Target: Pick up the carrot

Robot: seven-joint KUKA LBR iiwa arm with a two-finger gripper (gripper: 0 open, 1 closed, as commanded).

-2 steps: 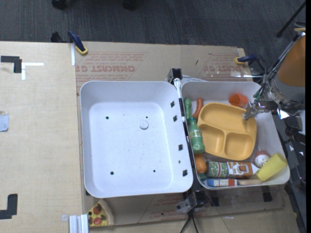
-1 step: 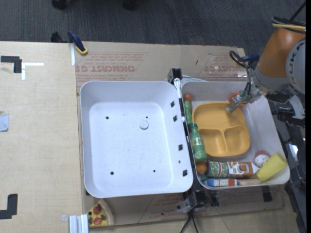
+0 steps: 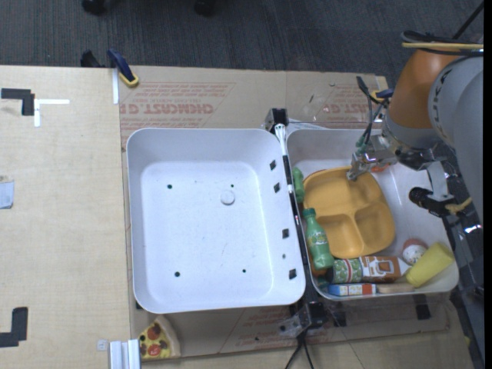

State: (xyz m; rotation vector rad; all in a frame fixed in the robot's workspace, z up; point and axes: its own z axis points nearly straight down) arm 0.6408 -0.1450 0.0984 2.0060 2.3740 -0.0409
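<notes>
Two white bins side by side on bench, seen from above at slant. Left bin [image 3: 204, 214] bare. Right bin [image 3: 400, 290] crowded: orange divided tray [image 3: 354, 214], green bottle [image 3: 317, 241], juice carton [image 3: 367, 270], yellow block [image 3: 430, 264], small round red-and-white item [image 3: 414, 250]. Carrot not identifiable; possibly hidden under clutter. Grey arm [image 3: 442, 106] reaches from right; gripper [image 3: 361, 164] hovers at tray's upper edge; whether it is spread or closed cannot tell; nothing seen held. Judgement: pick not yet achieved; locating, grasping, lifting all remain.
</notes>
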